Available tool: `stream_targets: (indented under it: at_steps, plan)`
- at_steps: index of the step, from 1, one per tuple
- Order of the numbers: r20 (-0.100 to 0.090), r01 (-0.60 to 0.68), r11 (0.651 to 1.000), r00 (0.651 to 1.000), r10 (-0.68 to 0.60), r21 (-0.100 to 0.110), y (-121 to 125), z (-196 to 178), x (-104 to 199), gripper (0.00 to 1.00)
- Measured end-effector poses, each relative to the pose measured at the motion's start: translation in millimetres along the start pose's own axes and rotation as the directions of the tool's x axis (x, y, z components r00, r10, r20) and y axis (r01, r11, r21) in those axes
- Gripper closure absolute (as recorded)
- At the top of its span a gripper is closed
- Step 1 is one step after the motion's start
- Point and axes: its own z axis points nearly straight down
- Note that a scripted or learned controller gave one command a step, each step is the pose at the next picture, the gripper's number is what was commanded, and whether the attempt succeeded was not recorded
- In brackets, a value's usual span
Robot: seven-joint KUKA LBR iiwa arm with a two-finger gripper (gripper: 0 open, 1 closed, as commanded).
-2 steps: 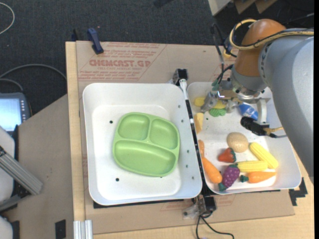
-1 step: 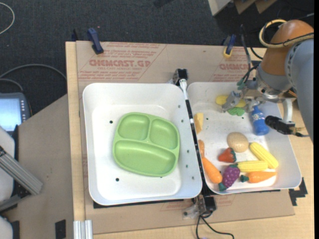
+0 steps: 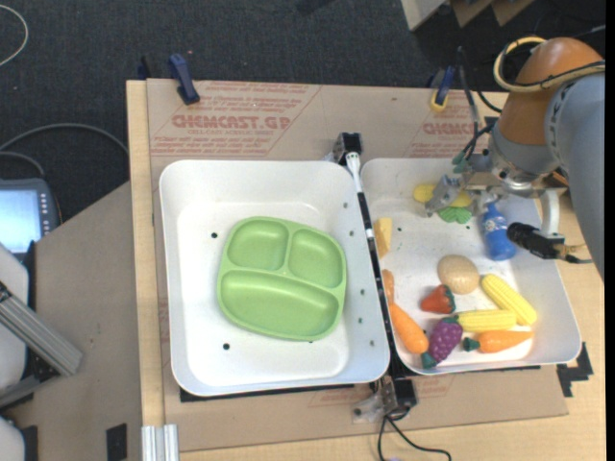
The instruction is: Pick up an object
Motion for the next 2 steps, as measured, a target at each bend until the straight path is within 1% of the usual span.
stream_targets:
  at_steps: [1, 2]
  plan:
    - [0.000, -0.001, 1.000, 1.000, 0.001, 0.002, -0.6, -9.9, 0.2, 1.00]
    - [0.001, 0.002, 1.000, 1.000, -0.002, -0.030, -34.4, -5.6, 57.0, 1.00]
